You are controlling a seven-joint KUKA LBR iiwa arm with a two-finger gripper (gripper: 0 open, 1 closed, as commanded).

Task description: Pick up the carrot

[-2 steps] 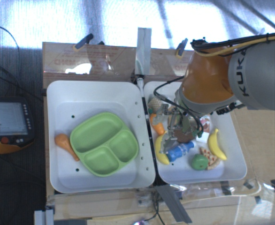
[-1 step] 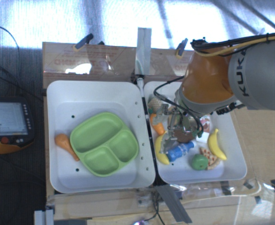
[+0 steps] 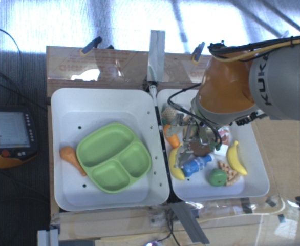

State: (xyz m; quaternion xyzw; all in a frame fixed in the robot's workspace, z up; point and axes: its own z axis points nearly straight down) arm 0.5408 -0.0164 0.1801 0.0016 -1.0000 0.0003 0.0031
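A robot lab: a teach pendant beside a wooden bench bearing clamped bins.

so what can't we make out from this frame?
- Gripper: the arm's orange band hangs over it and clutter crowds it in the camera view; grip state unreadable.
- Small orange piece in the right bin: too small to identify.
- Items beneath the wrist: partly covered by the arm.

Green divided plate, orange carrot, yellow banana, blue bottle, white bins
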